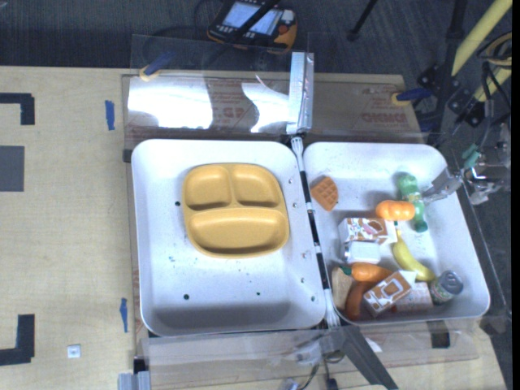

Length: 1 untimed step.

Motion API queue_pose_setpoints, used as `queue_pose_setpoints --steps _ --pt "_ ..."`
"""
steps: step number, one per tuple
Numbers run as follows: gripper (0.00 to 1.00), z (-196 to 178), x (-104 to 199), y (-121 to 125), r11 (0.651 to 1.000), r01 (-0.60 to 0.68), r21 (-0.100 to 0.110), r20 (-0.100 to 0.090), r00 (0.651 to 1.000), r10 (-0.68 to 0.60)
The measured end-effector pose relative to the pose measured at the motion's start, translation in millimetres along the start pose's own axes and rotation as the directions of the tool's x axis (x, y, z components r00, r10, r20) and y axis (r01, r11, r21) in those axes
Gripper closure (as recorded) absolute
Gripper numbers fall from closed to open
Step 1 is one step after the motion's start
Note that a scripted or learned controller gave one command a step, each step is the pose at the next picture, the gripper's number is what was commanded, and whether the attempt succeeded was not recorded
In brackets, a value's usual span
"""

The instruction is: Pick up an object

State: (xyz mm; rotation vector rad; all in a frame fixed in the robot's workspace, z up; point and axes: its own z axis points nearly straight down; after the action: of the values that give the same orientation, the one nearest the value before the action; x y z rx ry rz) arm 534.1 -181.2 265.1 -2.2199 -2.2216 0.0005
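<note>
Two white bins sit side by side on the table, and the seam (309,218) between them is the handiest landmark. Left of the seam, the left bin (154,242) holds just a yellow divided plate (236,208), parked toward the far half. That leaves a wide strip of bare floor along the near edge and some on the far-left side too.

Right of the seam it's a different story. The right bin (357,157) is crowded in its near half. A waffle piece (324,192) lies closest to the seam up top, on its own. Then comes a small carton (367,232), with an orange (396,210) and a green toy (409,187) further right. A banana (405,259) sits below those. Down by the near rim, a second carton (388,292), a carrot (370,272), a brown sausage thing (354,299) and a small can (448,284) are all packed touching or nearly so. The far strip of this bin, above the waffle, is the open part.

The pincer (443,187) sits over the right bin's far-right corner, just beside the green toy and close to the rim. Can't tell if its fingers are apart or together, too small and blurry. Nothing visibly held.
</note>
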Motion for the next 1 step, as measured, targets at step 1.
queue_pose_setpoints --steps 1 --pt "0.00 31.0 20.8 0.3 0.992 0.129 0.000 0.000 0.992 -0.129"
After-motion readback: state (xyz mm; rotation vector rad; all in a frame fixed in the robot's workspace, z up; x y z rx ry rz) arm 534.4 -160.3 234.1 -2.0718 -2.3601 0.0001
